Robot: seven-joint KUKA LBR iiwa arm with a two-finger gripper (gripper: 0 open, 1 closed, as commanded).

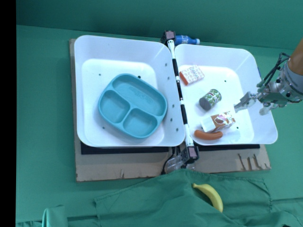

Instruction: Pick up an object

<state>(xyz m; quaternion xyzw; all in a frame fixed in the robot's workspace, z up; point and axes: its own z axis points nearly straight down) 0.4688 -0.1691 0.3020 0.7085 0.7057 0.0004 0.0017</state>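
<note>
White bins on green cloth, arm poised at the right bin's edge.

Teal tray [132, 106], three-sectioned, lies alone in the left bin [90, 51]. Across the divider, the right bin [246, 60] holds the likely picks: an orange-and-white packet [191, 74] near the top, a small dark can [210, 99] on its side mid-bin, a carton [218, 121] lower down, and a sausage [208, 135] just below the carton, near the front wall. A blue bottle [186, 40] rests outside at the hinge, and a banana [209, 196] sits on the cloth in front. At far right the gripper [256, 103] hangs over the bin's right side with its fingers spread and nothing between them. By my reading this is the approach step, with no grasp made. The carton is nearest; the next move calls for shifting left, lining up over it and descending before closing.
</note>
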